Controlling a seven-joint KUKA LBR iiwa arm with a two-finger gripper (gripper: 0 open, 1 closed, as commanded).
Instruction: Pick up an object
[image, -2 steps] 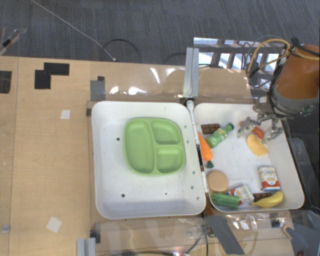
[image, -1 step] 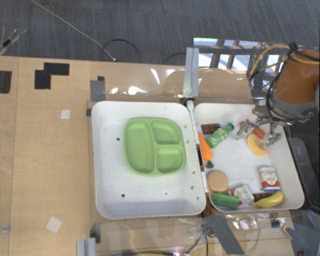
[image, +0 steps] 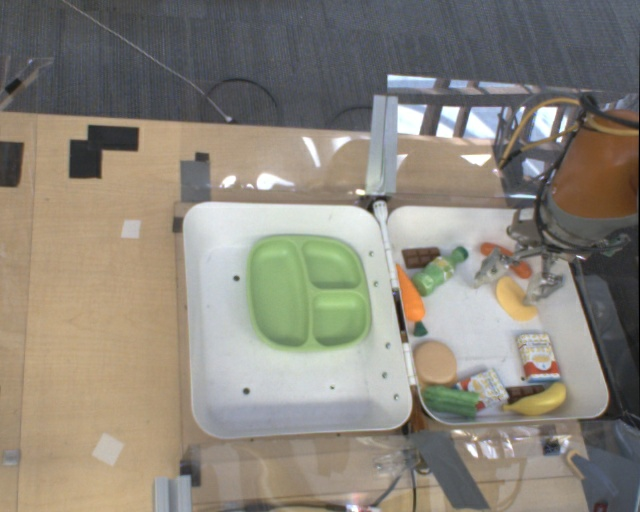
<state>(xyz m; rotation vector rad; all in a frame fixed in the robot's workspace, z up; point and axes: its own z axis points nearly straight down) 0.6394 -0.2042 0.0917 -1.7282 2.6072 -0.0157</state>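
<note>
my gripper (image: 517, 272) is down in the right bin (image: 575, 340) with its fingers spread apart, straddling the top of a pale yellow wedge (image: 515, 298) so it can close on it from both sides, and nothing is clamped yet. a small red piece (image: 519, 267) lies right by the fingertips, so i judge a stray nudge is the risk here.

The arm (image: 600, 160) is cut off at three o'clock; the small red item (image: 497, 251) behind the gripper (image: 517, 276) is too hidden to identify.
</note>
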